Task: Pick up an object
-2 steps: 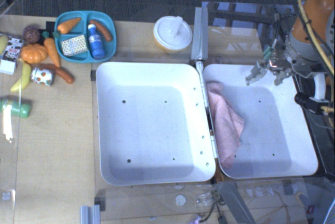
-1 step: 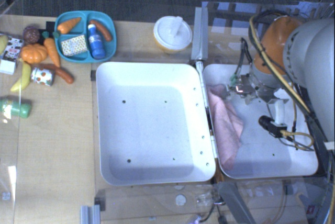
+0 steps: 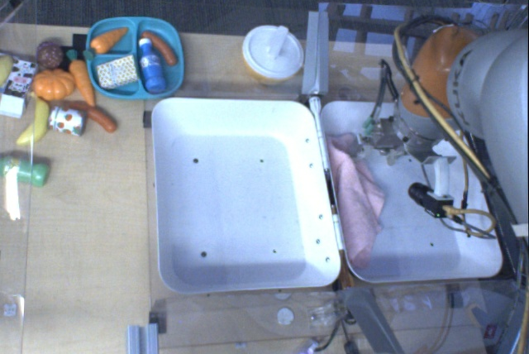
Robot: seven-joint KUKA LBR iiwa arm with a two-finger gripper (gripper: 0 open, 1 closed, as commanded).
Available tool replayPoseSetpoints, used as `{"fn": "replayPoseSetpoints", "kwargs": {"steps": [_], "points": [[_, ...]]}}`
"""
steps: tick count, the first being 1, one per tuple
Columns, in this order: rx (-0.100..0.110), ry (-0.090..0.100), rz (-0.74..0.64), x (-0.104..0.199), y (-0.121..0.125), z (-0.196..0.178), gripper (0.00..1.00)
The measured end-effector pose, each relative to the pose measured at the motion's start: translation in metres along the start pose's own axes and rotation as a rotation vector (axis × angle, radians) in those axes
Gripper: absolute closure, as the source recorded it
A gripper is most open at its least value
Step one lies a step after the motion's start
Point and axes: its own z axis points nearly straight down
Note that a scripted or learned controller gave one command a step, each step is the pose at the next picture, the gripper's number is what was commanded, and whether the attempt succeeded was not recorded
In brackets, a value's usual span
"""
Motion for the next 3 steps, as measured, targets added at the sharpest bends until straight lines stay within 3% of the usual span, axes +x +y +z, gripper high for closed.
{"fn": "replayPoseSetpoints", "kwargs": {"steps": [1, 2, 3], "points": [[0.003, -0.001, -0.116, -0.057, -0.003, -0.053, 0.0], [-0.005, -0.002, -0.138, -0.014, -0.031, 0.0, 0.0], [-0.008, -0.003, -0.28, 0.0, -0.06, -0.001, 0.0]]}}
